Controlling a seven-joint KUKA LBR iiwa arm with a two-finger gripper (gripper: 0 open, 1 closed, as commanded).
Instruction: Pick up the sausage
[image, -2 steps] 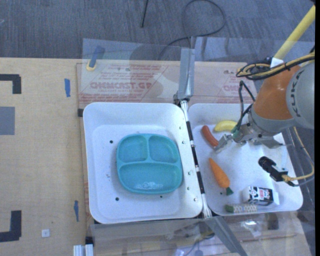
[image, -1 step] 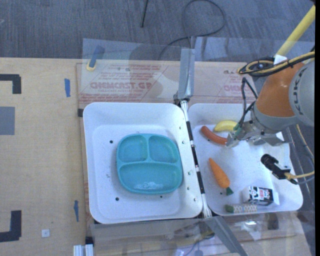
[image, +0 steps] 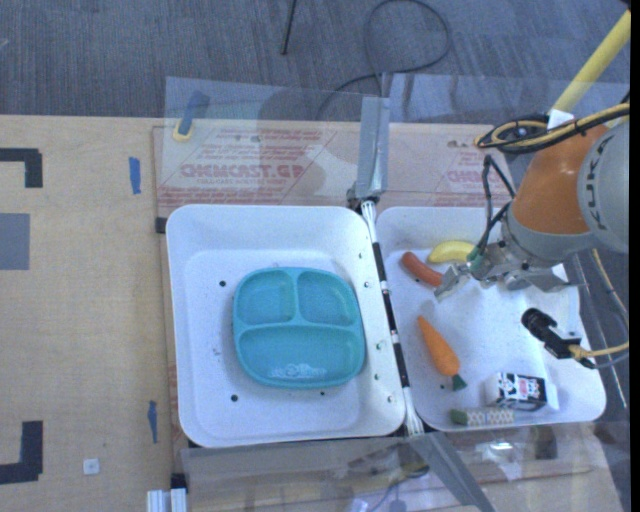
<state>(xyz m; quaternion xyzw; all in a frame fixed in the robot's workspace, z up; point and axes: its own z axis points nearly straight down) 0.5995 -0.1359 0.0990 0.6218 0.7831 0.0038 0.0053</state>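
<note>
The sausage (image: 420, 268), a short reddish-orange link, lies in the upper left of the right bin (image: 580, 400), close to the divider. My gripper (image: 462, 272) hangs just to the right of it, below the orange wrist band, and stands open with nothing between its fingers. One fingertip (image: 446, 284) reaches towards the sausage's lower right end. The sausage rests on the bin floor, apart from the gripper.
A yellow banana (image: 452, 250) lies right behind the gripper, next to the sausage. An orange carrot (image: 439, 346), a small black-and-white carton (image: 520, 389) and a green piece (image: 459, 416) sit lower in the right bin. The left bin (image: 200, 250) holds a teal divided plate (image: 298, 327).
</note>
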